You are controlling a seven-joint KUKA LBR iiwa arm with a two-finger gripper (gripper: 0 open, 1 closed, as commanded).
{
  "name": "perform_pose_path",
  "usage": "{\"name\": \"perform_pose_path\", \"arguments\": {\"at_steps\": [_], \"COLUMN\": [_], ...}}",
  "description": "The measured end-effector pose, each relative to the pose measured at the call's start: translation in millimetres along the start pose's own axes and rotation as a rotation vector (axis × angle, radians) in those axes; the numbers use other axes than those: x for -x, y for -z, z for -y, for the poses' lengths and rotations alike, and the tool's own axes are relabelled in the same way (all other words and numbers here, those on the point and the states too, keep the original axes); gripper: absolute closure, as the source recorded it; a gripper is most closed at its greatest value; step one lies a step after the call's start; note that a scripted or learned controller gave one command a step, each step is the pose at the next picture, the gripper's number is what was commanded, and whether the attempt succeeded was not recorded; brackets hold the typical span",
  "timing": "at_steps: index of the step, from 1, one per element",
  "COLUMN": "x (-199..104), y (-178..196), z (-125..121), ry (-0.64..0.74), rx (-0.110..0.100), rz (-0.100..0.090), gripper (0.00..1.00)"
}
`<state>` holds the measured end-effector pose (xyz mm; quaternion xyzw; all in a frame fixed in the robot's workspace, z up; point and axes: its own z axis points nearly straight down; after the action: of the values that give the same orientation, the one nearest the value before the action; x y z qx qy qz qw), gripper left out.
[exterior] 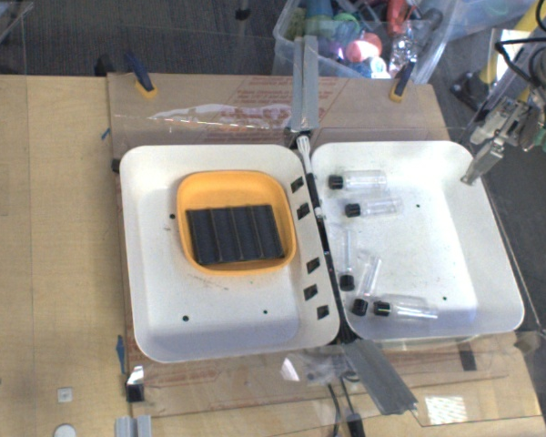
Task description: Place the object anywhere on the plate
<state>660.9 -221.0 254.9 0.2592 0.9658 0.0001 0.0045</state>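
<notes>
Camera view: left bin [155,326] holds orange plate [237,218] with a dark ribbed insert; right bin [464,280] holds the clear black-capped vials [359,180], mostly lying left-right. Gripper [480,164] hovers at that bin's far-right rim; finger state: cannot tell. Vials lie left of it, plate further left.

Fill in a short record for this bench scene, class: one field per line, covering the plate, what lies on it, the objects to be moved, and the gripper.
plate: orange plate, in the left bin
on plate: dark ribbed block
objects to move: clear vials with black caps, scattered in the right bin
gripper: over the right bin's far right corner, nothing visibly held
task state: no vial on the plate yet
</notes>
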Motion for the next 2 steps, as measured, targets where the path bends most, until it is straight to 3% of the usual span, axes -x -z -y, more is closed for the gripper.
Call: {"name": "perform_pose_path", "arguments": {"at_steps": [1,2], "x": [-0.2,1.0], "y": [-13.8,-18.5], "z": [0.5,1.0], "ry": [0.201,0.194], "rx": [0.001,0.002], "rz": [-0.005,-0.006], "gripper": [0.00,0.00]}}
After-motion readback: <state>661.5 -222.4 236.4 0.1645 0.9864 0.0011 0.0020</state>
